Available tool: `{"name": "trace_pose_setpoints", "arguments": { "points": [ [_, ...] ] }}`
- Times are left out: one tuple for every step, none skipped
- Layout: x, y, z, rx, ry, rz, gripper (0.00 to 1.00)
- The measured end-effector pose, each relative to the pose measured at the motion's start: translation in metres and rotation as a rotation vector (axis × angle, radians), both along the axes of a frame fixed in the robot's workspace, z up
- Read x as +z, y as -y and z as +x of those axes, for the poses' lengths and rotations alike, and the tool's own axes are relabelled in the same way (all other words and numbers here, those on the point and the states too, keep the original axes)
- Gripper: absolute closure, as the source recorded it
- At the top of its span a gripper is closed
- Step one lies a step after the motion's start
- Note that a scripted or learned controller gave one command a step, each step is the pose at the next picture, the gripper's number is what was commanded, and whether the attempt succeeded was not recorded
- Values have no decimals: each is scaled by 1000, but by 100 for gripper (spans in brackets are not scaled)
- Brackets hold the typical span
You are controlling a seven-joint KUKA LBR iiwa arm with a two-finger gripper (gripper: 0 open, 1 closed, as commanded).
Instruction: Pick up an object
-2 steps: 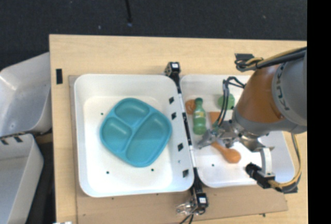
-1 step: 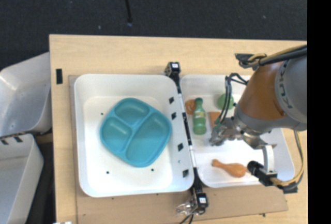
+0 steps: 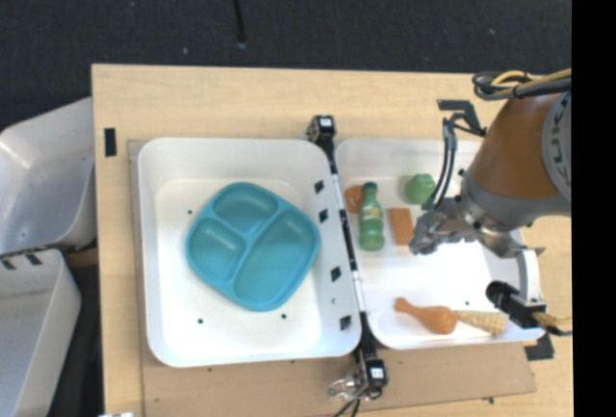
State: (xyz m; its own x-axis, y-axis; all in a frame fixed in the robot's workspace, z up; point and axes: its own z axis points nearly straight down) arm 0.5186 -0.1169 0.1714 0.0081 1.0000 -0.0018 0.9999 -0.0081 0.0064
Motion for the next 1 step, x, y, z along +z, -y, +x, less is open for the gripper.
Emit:
{"name": "trace_pose_setpoints", "arguments": {
  "points": [
    [51,1,2,11,0,0,100]
  ]
}}
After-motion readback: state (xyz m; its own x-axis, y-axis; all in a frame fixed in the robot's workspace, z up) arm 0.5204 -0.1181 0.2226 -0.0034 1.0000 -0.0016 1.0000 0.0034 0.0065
